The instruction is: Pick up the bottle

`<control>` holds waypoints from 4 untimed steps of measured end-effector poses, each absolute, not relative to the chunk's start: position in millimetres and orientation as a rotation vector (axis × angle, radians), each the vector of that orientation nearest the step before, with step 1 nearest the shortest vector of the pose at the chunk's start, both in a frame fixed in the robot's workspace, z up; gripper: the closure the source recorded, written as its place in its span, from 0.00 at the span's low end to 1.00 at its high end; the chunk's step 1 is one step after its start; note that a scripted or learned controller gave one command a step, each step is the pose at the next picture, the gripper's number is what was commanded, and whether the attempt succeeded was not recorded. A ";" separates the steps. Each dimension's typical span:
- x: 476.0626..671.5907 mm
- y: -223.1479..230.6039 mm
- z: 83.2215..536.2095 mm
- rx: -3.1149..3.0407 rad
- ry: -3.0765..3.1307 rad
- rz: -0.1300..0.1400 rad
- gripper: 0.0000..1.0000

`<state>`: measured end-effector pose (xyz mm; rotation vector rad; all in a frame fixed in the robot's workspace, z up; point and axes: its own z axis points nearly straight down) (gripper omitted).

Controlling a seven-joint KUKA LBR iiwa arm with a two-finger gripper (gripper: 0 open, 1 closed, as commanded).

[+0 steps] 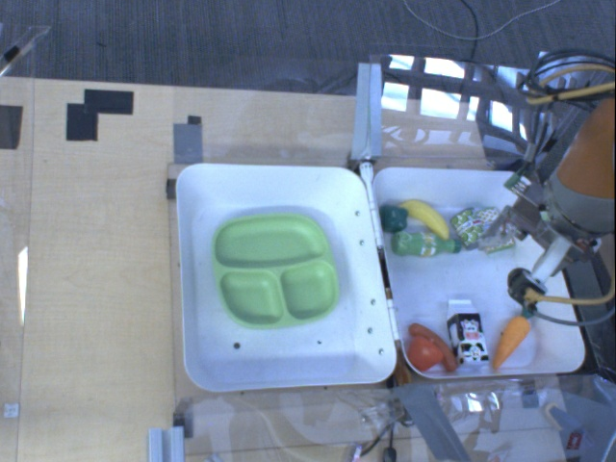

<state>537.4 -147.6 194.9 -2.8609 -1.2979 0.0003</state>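
- The gripper (500, 227) hovers by the green bottle (423, 244) — whether it is spread or pinched, cannot tell.
- Best approach: descend squarely over the bottle's middle, clear of the banana (426, 217).

Count of items on the counter (96, 287):

White bins: two, side by side, the left bin (192, 258) at centre frame and the right bin (558, 354) at right of frame.

Left bin contents: one green divided tray (275, 269) with three compartments.

Right bin contents: one green bottle (423, 244); one yellow banana (426, 217); one dark green round object (393, 218); one green-and-white packet (474, 225); one orange carrot (511, 341); one red item (430, 348), kind uncertain; one small black-and-white carton (468, 333).

Total in right bin: seven items.
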 end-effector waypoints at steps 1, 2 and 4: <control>534.6 -89.6 89.0 -2.663 -1.678 -0.013 0.00; 592.0 -81.8 88.5 -2.670 -1.666 -0.013 0.00; 555.9 -87.4 89.1 -2.605 -1.770 -0.013 0.00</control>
